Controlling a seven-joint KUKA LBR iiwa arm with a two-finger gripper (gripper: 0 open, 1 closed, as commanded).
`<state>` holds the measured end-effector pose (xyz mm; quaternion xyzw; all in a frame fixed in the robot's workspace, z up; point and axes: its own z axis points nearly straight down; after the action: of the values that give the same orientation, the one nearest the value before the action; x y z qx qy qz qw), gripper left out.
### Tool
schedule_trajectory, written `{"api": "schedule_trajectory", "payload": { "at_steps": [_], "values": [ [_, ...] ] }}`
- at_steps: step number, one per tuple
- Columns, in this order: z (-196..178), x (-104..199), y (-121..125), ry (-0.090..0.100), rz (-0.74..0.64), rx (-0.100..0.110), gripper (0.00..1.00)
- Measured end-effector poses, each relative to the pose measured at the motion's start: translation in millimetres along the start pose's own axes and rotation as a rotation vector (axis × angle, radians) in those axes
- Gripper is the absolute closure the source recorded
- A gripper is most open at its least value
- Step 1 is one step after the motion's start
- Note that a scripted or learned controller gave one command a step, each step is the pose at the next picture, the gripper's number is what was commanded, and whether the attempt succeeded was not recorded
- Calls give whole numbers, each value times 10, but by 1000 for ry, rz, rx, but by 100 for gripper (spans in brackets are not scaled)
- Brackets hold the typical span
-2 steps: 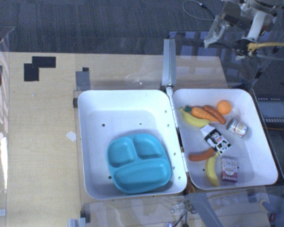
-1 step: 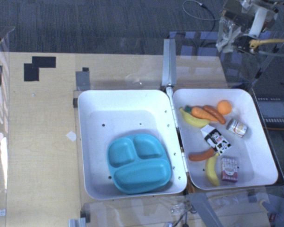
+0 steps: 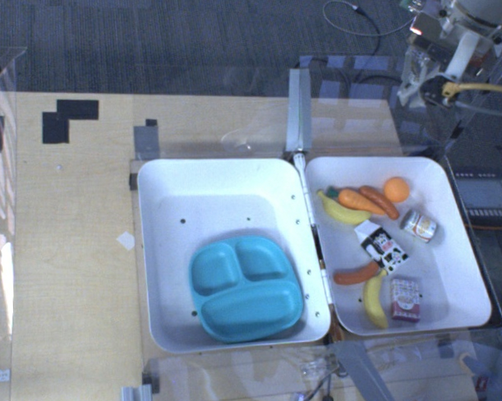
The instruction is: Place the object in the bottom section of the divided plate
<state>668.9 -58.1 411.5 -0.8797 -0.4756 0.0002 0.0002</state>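
My claw (image 3: pixel 427 62) sits at one o'clock, half cut off by the frame; I cannot tell its state. The divided plate (image 3: pixel 247 288) lies in the left bin (image 3: pixel 166 240), well apart toward seven o'clock.

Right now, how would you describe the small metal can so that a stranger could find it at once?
Look at the right bin, the one full of toy food. Near its right wall, just below the round orange, lies the small can on its side. It is the only shiny silver, cylinder-shaped item; its neighbours are matte fruit, carrots and cartons.
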Motion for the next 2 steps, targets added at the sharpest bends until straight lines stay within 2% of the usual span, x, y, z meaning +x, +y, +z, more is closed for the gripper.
{"api": "schedule_trajectory", "payload": {
  "at_steps": [1, 2],
  "values": [
    [84, -314, 206, 0, 67, 0, 100],
    [394, -586, 372, 0, 159, 1, 100]
  ]
}}
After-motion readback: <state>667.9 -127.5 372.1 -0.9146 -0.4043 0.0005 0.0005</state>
